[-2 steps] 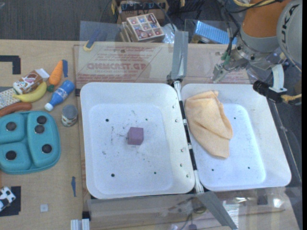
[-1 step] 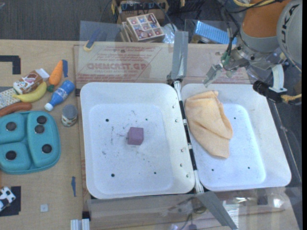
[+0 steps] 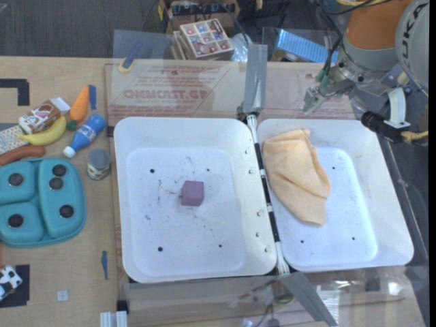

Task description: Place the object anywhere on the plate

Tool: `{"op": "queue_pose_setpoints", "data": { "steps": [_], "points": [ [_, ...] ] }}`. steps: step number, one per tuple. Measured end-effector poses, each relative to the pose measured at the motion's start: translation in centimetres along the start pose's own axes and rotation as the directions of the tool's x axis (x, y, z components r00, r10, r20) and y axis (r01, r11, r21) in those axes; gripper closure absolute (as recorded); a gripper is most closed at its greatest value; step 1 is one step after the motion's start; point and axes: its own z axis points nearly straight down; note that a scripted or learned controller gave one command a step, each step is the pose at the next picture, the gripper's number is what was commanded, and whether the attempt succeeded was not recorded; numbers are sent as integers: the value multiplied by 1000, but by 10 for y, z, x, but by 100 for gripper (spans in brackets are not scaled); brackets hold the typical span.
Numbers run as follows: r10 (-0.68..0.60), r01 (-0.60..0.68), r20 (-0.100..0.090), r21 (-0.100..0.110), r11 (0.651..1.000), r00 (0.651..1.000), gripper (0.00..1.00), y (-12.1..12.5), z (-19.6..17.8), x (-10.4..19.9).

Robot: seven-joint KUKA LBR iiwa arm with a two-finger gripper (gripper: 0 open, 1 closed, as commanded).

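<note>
Gripper above right bin's far edge, touching nothing; opening unclear. Purple block in left bin.

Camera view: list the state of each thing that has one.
Cube: lying loose in the left bin, ungripped.
Cloth: crumpled in the right bin.
Claw: raised above the right bin's far edge, holding nothing.
Bottle: lying on its side.
</note>
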Motion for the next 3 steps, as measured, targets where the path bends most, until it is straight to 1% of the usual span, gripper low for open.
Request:
{"op": "queue_pose_setpoints", "data": {
  "steps": [1, 2, 3],
  "points": [
    [0, 0, 0, 0, 1000, 1000, 0, 0, 0, 0],
    [-2, 2, 3, -2, 1000, 1000, 100, 2, -8, -1],
    [-2, 2, 3, -2, 1000, 1000, 0, 2, -8, -1]
  ]
}}
